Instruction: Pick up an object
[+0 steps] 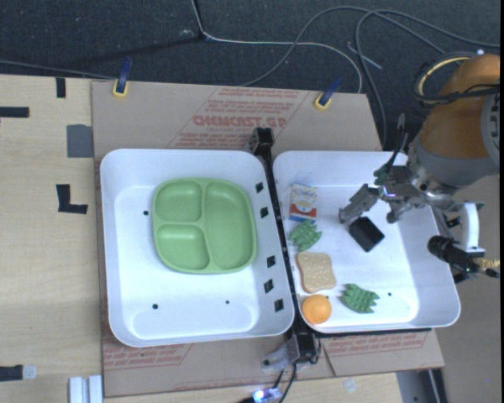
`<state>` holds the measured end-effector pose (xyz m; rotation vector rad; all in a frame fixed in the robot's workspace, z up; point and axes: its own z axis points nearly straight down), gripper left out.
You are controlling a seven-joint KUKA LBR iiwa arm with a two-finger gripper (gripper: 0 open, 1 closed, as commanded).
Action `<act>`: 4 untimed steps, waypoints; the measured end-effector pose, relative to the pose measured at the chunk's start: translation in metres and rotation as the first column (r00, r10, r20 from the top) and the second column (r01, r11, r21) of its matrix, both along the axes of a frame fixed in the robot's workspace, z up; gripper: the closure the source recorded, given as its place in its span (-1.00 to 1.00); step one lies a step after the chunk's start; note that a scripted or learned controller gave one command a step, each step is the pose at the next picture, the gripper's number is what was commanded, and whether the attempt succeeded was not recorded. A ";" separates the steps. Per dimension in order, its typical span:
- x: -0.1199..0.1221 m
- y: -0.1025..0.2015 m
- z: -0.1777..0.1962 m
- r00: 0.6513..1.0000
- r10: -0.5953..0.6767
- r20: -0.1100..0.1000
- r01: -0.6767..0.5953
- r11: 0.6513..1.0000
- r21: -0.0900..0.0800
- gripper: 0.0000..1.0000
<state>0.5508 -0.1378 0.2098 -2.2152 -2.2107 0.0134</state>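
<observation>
I have the tool [365,218] over the right bin [428,309], in its upper middle, and its dark fingers look spread apart with nothing between them, one up-left and one lower right. The nearest things lie along that bin's left side: a small white carton [302,201] at the top, a leafy green piece [306,235] just below it, a slice of bread [316,269] below that, an orange [317,309] touching the bread's lower edge, and another green leafy piece [359,297] near the front. The left bin [118,250] holds a green divided plate [205,225]. My worry is that the tool sits over bare bin floor, apart from every object, so a straight descent would likely close on nothing; the bread lies flat and low, and the fingers could skid over it, while the orange could roll off toward the wall. The carton's long axis runs roughly front to back, top end pointing away; the bread's long axis runs about the same way
</observation>
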 end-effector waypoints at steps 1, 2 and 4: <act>0.003 0.000 0.007 1.000 0.004 0.013 -0.004 1.000 -0.002 -1.00; -0.005 0.008 -0.049 1.000 0.003 0.008 -0.003 1.000 -0.002 -1.00; -0.016 0.008 -0.124 1.000 0.002 0.014 -0.001 1.000 -0.002 -1.00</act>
